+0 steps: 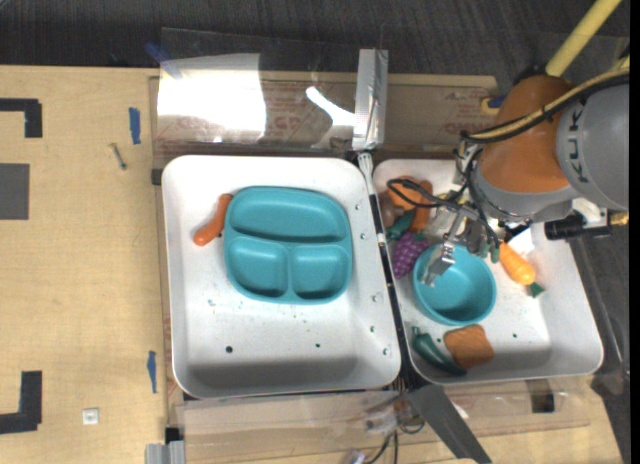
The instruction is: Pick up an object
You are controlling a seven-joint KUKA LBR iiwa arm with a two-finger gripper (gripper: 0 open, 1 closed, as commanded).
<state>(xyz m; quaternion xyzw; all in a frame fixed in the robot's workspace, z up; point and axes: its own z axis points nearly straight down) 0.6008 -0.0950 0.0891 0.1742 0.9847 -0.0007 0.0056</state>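
The gripper (440,264) hangs over the right bin (570,337), its metal fingers pointing down at the 10 o'clock rim of a teal bowl (458,289); whether the fingers are parted or closed cannot be told, and nothing is seen between them. Above it, at 1 o'clock, rises the grey arm (600,147) with its orange band (525,142).

Around the bowl: a purple grape bunch (407,253) touches its rim at 9 o'clock; a carrot (518,265) lies just beside it at 2 o'clock; a brown bread-like piece (468,344) sits at 6 o'clock, with a dark green item (432,350) beside that piece at 9 o'clock. At 11 o'clock from the bowl, near the bin's far left corner, lies a cluster of small orange and green objects (408,202), partly hidden by cables and too tangled to name.

The left bin (200,332), at 9 o'clock from the gripper and well apart from it, holds a teal divided plate (288,242) with three compartments. An orange sausage-shaped object (212,221) lies touching the plate's edge at 9 o'clock.
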